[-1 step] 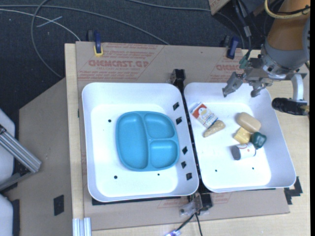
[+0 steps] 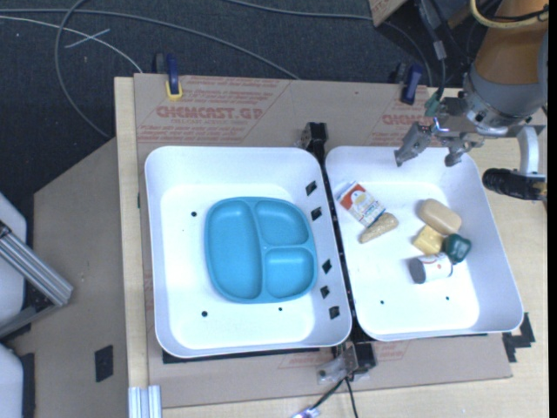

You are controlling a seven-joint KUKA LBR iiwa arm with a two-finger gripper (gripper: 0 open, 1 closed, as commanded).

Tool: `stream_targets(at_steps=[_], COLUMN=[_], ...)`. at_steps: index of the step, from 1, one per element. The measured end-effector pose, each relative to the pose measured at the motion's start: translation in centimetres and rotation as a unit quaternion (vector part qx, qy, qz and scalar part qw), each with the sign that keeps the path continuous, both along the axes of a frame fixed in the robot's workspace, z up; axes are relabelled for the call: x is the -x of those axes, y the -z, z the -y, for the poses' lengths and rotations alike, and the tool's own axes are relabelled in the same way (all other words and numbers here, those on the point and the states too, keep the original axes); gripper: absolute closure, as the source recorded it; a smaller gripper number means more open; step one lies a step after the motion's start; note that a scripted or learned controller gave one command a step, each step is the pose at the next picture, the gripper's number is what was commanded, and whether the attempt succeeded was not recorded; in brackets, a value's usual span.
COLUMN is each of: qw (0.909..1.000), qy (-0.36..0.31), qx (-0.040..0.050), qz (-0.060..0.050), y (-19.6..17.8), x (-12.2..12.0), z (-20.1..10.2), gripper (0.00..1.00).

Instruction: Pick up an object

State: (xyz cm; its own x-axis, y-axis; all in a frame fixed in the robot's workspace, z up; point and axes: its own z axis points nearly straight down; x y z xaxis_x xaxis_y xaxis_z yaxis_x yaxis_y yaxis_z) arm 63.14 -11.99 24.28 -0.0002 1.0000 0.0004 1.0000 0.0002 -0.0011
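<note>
**Tool above far rim of right bin, nothing held**

The tool (image 2: 432, 152) hangs over the far edge of the right bin (image 2: 496, 307), fingers spread wide with nothing between them. The grey arm with its orange band (image 2: 512, 55) comes in from the upper right.

Candidate objects all lie in the right bin, nearer than the tool and apart from it. A small red-and-white packet (image 2: 359, 202) sits near the bin's left wall, with a tan, cob-like piece (image 2: 379, 227) touching or just beside its near end. To the right, a beige rounded block (image 2: 438, 215) lies just above a yellow piece (image 2: 426, 239); a teal cap-shaped item (image 2: 456, 248) and a grey-and-white item (image 2: 429, 270) crowd against them. This right-hand cluster is tightly packed.

The left bin (image 2: 165, 259) holds a blue divided tray (image 2: 259, 248) in its middle. Black clips (image 2: 312, 188) line the seam between the bins. Blue clamps (image 2: 172, 74) pin the board to the worktop (image 2: 130, 233) at the far edge.
</note>
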Motion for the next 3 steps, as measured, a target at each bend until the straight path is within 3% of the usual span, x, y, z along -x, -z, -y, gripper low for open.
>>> stream_targets(at_steps=[2,3], qw=[1.0,1.0], qy=[0.0,0.001], qx=[-0.0006,-0.0005], qz=[-0.003,0.001], y=[10.3,15.2], x=[-0.4,-0.6], z=[0.2,0.1], gripper=[0.0,0.0])
